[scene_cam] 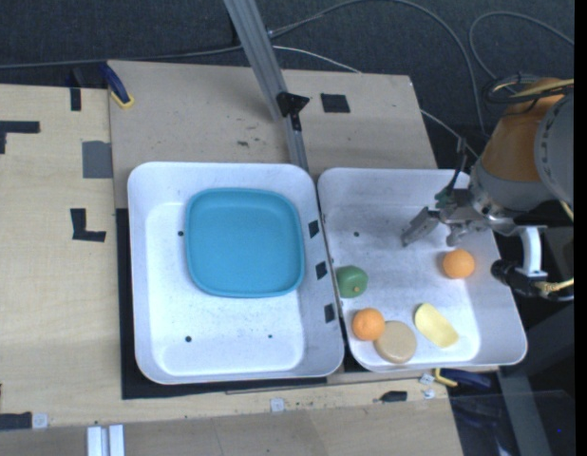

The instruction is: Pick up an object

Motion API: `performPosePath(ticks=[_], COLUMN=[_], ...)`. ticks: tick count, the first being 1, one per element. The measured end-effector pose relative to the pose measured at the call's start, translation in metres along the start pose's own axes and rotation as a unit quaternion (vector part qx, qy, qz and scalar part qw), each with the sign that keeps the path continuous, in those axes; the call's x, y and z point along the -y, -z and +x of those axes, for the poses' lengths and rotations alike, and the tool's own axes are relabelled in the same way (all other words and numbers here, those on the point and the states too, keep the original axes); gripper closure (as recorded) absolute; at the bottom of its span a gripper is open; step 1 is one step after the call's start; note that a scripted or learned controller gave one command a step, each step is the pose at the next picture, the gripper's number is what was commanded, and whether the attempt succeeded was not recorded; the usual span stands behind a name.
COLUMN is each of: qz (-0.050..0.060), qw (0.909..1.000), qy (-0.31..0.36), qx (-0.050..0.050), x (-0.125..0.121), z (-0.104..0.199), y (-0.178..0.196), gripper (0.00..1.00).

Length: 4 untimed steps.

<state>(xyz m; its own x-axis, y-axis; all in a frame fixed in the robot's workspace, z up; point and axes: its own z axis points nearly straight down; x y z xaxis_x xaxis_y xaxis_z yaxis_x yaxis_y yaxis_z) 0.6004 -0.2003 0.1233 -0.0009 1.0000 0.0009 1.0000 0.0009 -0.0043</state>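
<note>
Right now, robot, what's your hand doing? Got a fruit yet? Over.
Hand open over right bin, holding nothing. Nearest orange ball lies just beside it, untouched. Nothing between them. Over.

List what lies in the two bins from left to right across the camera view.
Blue plate → green fruit → orange fruit → tan round piece → yellow piece → second orange fruit.

The wooden bench [47, 255] bears two white bins [160, 350].
</note>
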Motion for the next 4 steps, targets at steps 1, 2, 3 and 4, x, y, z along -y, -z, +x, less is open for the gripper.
performPosePath(ticks=[1,2,3,4], qz=[-0.002,-0.004,-0.004,-0.003], qw=[1.0,1.0,1.0,1.0], qy=[0.0,0.0,0.0,0.0], qx=[0.0,0.001,0.001,0.001], x=[-0.001,0.0,-0.01,-0.01], z=[0.0,-0.007,-0.009,-0.009], y=[0.012,0.073,0.129,0.146], gripper=[1.0,1.0,1.0,1.0])
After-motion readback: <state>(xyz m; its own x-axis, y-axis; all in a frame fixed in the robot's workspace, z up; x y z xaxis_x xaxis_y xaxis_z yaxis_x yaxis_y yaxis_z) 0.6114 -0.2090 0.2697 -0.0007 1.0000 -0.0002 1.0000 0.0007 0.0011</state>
